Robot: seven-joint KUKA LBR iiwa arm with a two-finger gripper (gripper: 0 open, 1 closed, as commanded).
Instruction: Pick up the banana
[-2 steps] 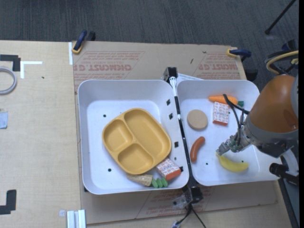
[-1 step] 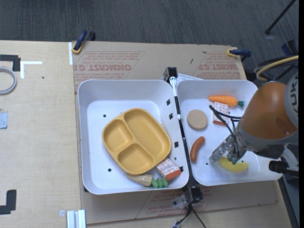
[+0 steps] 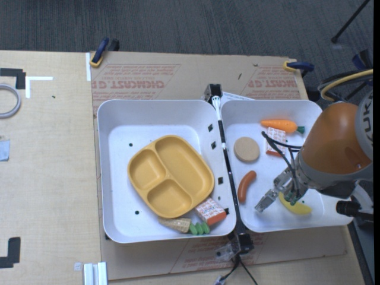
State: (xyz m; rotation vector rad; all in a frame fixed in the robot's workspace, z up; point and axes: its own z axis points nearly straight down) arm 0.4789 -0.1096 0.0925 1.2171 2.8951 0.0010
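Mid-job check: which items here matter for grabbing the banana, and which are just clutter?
Job:
banana, right bin, pincer

Clutter:
carrot, round cracker, sausage, yellow divided plate, small packet in the left bin

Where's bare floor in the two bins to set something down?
Left bin: bare strips left of and behind the yellow tray. Right bin: bare patch ahead of the sausage; crowded among carrot, cookie, gripper and banana.
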